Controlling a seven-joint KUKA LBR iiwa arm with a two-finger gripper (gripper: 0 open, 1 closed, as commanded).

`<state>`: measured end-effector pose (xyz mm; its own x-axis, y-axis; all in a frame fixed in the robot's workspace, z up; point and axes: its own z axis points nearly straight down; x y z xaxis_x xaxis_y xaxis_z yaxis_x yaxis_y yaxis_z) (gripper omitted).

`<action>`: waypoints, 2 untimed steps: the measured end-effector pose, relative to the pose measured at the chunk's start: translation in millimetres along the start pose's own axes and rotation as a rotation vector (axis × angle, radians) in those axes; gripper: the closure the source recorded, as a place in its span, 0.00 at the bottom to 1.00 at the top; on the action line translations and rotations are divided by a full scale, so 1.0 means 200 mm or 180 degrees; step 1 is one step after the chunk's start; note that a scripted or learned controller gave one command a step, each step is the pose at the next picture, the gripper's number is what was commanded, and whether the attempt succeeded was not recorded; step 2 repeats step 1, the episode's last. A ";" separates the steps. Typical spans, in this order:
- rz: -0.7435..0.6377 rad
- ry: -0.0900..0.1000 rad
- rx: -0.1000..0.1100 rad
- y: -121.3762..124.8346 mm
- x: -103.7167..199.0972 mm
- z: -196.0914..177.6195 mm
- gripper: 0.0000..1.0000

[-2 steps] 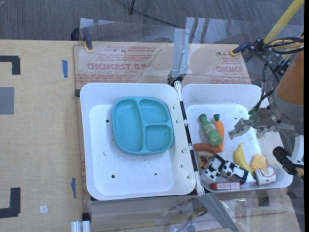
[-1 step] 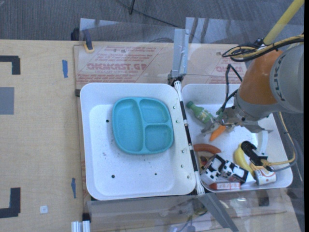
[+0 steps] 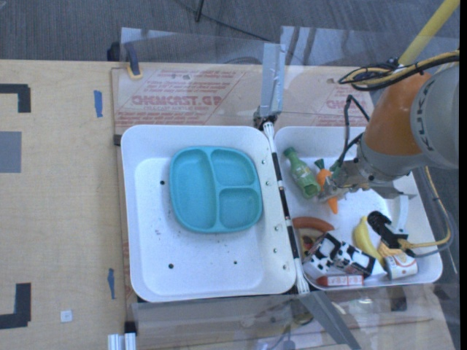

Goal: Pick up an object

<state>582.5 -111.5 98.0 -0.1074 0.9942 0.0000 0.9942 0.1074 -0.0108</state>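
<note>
The thing nearest to being picked is the small orange carrot [image 3: 327, 189], which lies in the right-hand bin [image 3: 427, 267] just beside the green bottle [image 3: 300, 172]. We see the gripper [image 3: 334, 185] low over that pair, almost on the carrot, with the grey arm [image 3: 408, 133] and its orange band coming in from the right. We cannot tell how the jaws stand, because the wrist hides them from above, and nothing in the view shows any object pinched.

We judge the main risk to be crowding. The carrot and the bottle lie so close that a closing grasp could catch both, or push one aside and close on air. The bottle is round and looks smooth, so it could roll or squirt out. The carrot is slim and might slip through.

Farther out in the same bin we see a banana [image 3: 363, 237], a black-and-white toy [image 3: 337, 254], a reddish sausage shape [image 3: 312, 224] and a small white carton [image 3: 400, 262], all bunched toward the near edge. A dragged object could knock into these.

The left-hand bin [image 3: 146, 217] holds a teal divided plate [image 3: 216, 189], well apart from the gripper. Both bins are shallow and white and sit on a pale wooden bench [image 3: 55, 195] marked with black and blue tape. Beyond it lies grey carpet [image 3: 87, 13] with a dark cable, and a yellow pole [image 3: 436, 20] crosses the upper right corner.
</note>
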 end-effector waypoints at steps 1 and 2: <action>0.0469 0.0002 -0.0005 0.20 0.20 -0.53 1.00; 0.0469 0.0002 -0.0005 0.20 0.20 -0.53 1.00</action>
